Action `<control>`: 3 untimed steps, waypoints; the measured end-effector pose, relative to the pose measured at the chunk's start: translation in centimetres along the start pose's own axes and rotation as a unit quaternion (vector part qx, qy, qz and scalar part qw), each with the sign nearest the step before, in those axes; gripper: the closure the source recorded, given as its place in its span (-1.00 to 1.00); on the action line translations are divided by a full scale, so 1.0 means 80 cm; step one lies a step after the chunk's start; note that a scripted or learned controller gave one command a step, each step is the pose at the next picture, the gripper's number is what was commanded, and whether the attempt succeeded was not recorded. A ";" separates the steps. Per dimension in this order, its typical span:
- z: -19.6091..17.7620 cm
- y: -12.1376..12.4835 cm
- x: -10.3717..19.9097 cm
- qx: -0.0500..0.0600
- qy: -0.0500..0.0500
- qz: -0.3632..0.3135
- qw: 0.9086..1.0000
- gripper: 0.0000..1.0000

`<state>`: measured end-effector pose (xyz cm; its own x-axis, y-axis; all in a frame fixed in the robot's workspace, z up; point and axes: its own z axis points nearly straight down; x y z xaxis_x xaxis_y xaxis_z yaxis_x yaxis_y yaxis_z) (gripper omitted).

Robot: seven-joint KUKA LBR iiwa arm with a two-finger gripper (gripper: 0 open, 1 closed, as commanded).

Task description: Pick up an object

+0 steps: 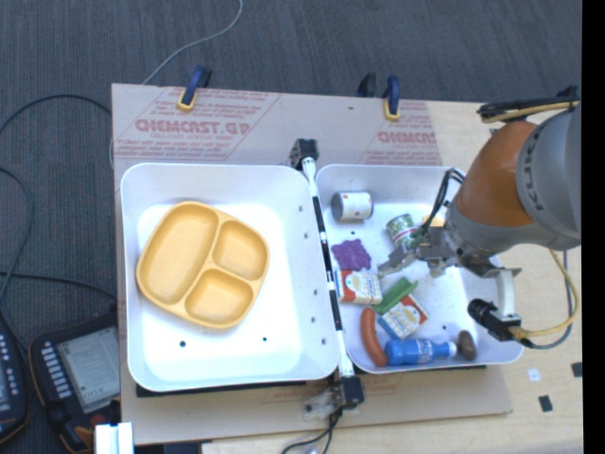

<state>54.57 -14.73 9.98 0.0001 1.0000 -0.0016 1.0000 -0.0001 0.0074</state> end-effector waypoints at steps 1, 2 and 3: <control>0.017 0.126 0.025 0.012 0.001 -0.003 1.000 -1.00; 0.005 0.124 0.023 0.017 0.000 -0.003 1.000 1.00; -0.107 0.062 0.109 0.002 0.001 -0.001 1.000 1.00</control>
<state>59.43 -6.02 18.58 -0.0026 1.0000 0.0003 1.0000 0.0025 0.0024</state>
